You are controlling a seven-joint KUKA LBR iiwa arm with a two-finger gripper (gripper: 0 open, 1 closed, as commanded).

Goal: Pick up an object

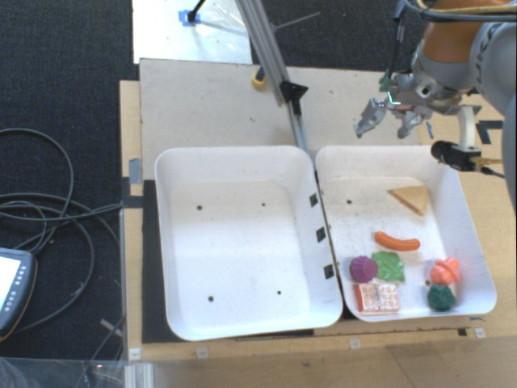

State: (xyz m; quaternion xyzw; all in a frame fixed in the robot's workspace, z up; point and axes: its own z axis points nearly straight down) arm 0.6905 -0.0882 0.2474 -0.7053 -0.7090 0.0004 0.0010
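The gripper [390, 124] hangs above the far edge of the right bin [464, 208], fingers spread, grasping nothing. In that bin lie a tan wedge [409, 198], an orange sausage [397, 242], and near the front a purple ball [363, 268], green leaf [390, 266] and red box [377, 298]

I can't read any text, label, brand, number or sign from my feed. The small red-and-white packet [377, 297] in the right bin [468, 217] carries a printed grid-like pattern, but it is too small and blurred for me to make out any letters. The screen of the pendant [12, 285] at the left edge glows white with nothing I can read on it.
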